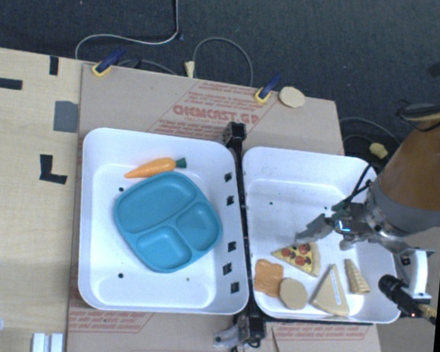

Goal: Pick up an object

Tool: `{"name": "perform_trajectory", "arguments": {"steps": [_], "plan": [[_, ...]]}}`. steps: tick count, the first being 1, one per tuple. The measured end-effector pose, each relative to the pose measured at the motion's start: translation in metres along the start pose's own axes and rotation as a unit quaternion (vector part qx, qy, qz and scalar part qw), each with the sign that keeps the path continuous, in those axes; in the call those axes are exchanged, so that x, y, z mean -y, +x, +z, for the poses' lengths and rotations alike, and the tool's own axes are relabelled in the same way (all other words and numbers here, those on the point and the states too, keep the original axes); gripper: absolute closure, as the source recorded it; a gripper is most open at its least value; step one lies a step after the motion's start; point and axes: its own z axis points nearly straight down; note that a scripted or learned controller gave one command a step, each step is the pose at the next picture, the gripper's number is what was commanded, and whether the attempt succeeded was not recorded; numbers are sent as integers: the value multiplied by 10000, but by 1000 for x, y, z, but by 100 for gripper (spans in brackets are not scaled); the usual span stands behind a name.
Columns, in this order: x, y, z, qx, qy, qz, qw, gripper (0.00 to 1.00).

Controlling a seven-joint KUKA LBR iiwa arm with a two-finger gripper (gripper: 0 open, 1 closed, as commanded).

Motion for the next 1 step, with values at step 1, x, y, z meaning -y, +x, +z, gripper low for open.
{"name": "perform_trajectory", "arguments": {"steps": [1], "plan": [[-14, -13, 110, -8, 35, 5, 10000, 0]]}}
